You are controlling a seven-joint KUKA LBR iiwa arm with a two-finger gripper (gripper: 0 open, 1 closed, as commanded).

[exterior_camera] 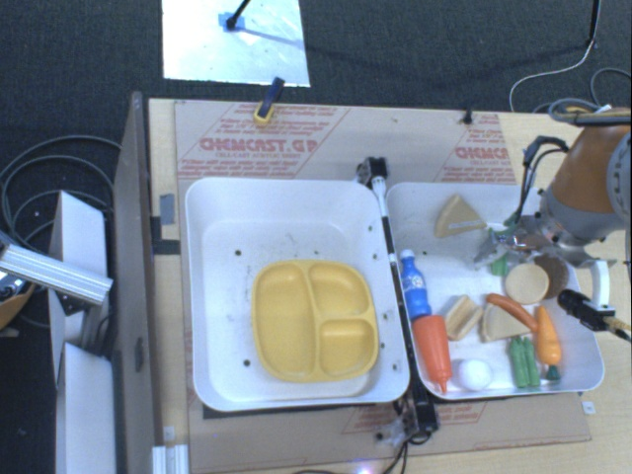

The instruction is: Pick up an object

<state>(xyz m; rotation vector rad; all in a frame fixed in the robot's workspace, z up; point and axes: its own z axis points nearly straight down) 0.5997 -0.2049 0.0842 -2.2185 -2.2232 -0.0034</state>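
Note:
My gripper hangs low over the upper right part of the right bin, below the orange wrist band. It is right beside a small green item and a round tan cup. Nothing can be seen held in it. The same bin holds a tan wedge, a blue bottle, an orange carrot, a white egg, bread pieces, a red sausage, an orange vegetable and green beans.
The left bin holds a yellow divided plate. A black clip sits where the bins meet at the back. A black part juts over the right bin's right edge. Cables trail behind the arm.

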